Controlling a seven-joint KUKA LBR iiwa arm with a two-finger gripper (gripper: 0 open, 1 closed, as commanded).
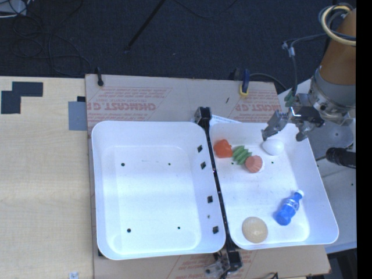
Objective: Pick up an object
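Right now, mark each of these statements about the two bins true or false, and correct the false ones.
1. The blue plastic bottle lies in the right white bin. True.
2. The round beige ball sits in the left white bin. False: it sits in the right bin, near its front edge.
3. The claw hangs above the small white ball. True.
4. The claw holds the orange block. False: that block lies on the bin floor.

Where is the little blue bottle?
The blue bottle lies in the right bin, near its front right corner, just right of the round beige ball.
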